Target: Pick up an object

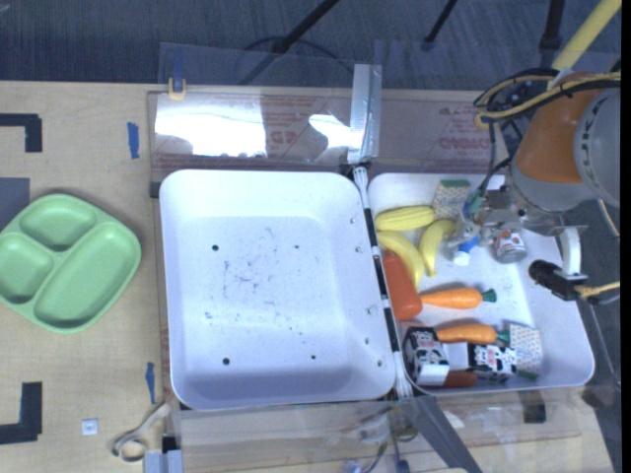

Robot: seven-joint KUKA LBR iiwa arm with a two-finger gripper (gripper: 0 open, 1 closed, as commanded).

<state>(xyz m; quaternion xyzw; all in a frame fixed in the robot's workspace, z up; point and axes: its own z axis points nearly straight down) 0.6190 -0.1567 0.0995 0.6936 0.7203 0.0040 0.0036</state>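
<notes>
Camera view: arm reaching in from right, tool (pixel 490 227) hanging over right bin's (pixel 567 358) far end, beside bananas (pixel 419 233); tool state: cannot tell. Candidate objects crowding that bin: carrots (pixel 455 298), cow toy (pixel 491 359). Risk: tight packing making tool strike neighbours or slip off rounded fruit, coming up empty.
</notes>
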